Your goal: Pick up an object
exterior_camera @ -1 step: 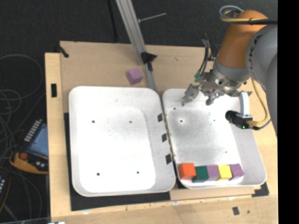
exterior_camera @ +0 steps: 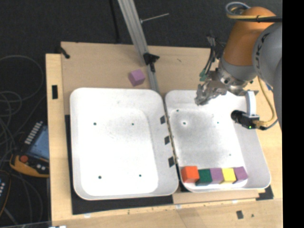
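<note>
Along the near edge of the right bin point(exterior_camera: 223, 141) lies a row of small blocks: an orange block point(exterior_camera: 190, 173), a green block point(exterior_camera: 204, 176), a purple block point(exterior_camera: 216, 175), a yellow block point(exterior_camera: 229, 175) and another purple block point(exterior_camera: 240, 173). My gripper point(exterior_camera: 204, 98) hangs over the far end of the right bin, well away from that row. Nothing shows between its tips. A further purple block point(exterior_camera: 137, 77) rests on the wooden bench beyond the left bin.
The left bin point(exterior_camera: 116, 141) sits beside the right one, joined by small black clips. A slanted metal pole point(exterior_camera: 137, 37) rises from the bench behind the bins. Cables and a handheld controller point(exterior_camera: 33, 148) lie off the bench at left.
</note>
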`<state>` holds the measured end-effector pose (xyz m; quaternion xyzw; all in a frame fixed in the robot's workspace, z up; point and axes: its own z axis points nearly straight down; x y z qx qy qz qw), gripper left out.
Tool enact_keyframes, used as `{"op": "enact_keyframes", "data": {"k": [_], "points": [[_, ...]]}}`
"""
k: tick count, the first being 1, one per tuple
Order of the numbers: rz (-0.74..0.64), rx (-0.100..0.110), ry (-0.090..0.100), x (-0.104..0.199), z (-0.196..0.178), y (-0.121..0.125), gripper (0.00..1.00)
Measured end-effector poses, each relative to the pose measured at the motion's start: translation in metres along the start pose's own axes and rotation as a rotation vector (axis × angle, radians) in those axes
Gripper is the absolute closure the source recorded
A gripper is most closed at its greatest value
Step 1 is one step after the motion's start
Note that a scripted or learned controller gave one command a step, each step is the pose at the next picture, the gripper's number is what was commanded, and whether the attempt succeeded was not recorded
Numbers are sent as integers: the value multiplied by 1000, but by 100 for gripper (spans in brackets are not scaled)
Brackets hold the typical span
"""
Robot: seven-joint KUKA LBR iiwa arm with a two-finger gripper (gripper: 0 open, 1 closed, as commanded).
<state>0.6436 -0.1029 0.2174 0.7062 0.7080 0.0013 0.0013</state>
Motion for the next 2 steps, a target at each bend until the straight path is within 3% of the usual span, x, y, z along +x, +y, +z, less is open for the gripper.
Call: {"op": "enact_keyframes", "data": {"k": [1,2], "points": [[4,-7,-2,-3,-116,-42,100],[-4,-3,-1,36,-145,-4,100]]}}
